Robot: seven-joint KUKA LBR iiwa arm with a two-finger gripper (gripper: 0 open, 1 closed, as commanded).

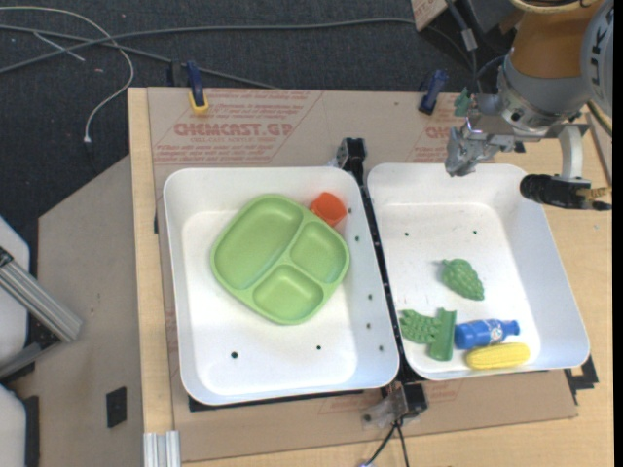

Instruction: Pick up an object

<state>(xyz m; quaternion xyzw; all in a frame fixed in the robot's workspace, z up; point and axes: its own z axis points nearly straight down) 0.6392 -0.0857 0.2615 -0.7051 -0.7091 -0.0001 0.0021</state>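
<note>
**Arm hangs over the right bin's far rim, toys well below it**

Nearest the camera, along the right bin's (pixel 545 251) near edge, lies a yellow corn cob (pixel 498 356), with a blue bottle (pixel 484 334) touching it just behind. Left of the bottle sits a flat green toy (pixel 428 329), and farther into the bin, apart from these, a green leaf-shaped piece (pixel 463 278).

In the left bin (pixel 185 261) a green divided plate (pixel 280 257) lies tilted across the middle. An orange object (pixel 329 205) sits at the plate's far right corner, touching or just beside it; which, I cannot tell.

At upper right, the gripper (pixel 461 161) hangs over the far rim of the right bin, well apart from every toy. Its fingers point down and nothing shows between them; whether they are spread or closed I cannot tell. The orange band (pixel 550 27) is above it.
</note>
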